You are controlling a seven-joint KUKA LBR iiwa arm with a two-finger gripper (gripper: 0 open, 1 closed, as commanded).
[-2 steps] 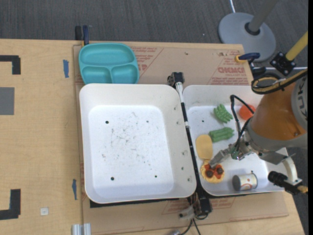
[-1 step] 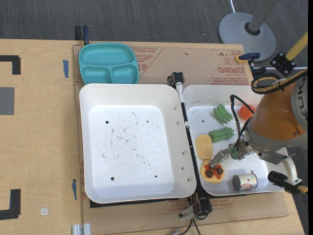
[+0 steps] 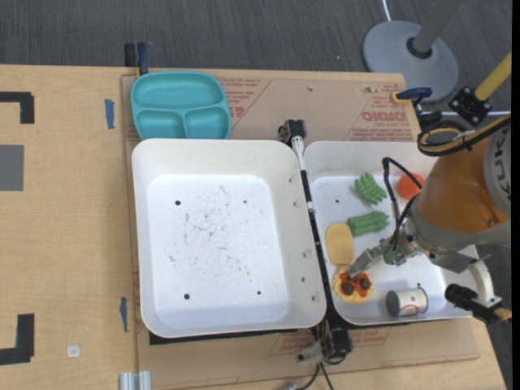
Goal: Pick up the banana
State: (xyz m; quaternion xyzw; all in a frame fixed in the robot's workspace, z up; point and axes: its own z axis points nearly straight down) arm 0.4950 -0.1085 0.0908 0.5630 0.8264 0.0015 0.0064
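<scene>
The banana [image 3: 340, 243] is a short pale yellow piece lying in the right bin [image 3: 325, 162], close to that bin's left wall. My gripper [image 3: 367, 259] hangs low over the right bin, just right of and slightly nearer than the banana, pointing down and to the left. Its tip sits between the banana and a small round toy with red bits [image 3: 354, 286]. Nothing shows held in it. The grey arm with its orange band [image 3: 459, 193] covers the bin's right part.
Two green toys [image 3: 370, 189] [image 3: 367, 223] lie behind the gripper, with an orange piece [image 3: 406, 186] by the arm. A small can [image 3: 406, 301] lies at the front. The left bin [image 3: 162, 218] is bare; a teal tray [image 3: 180, 104] stands behind it.
</scene>
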